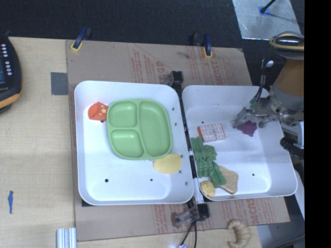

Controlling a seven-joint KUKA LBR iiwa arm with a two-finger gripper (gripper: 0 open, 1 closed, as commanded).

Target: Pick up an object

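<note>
A wooden table (36,154) carries a brown cardboard sheet (129,61), held at its far edge by a blue-and-yellow clamp (79,39) on the left and a blue clamp (207,45) further right. A dark handheld controller (8,74) lies at the far left. A grey tape patch (59,83) sits beside the sheet.

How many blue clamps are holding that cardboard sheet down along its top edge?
2: one blue clamp sits at the sheet's top left corner, another further right along the same edge. Others may be hidden elsewhere.
</note>
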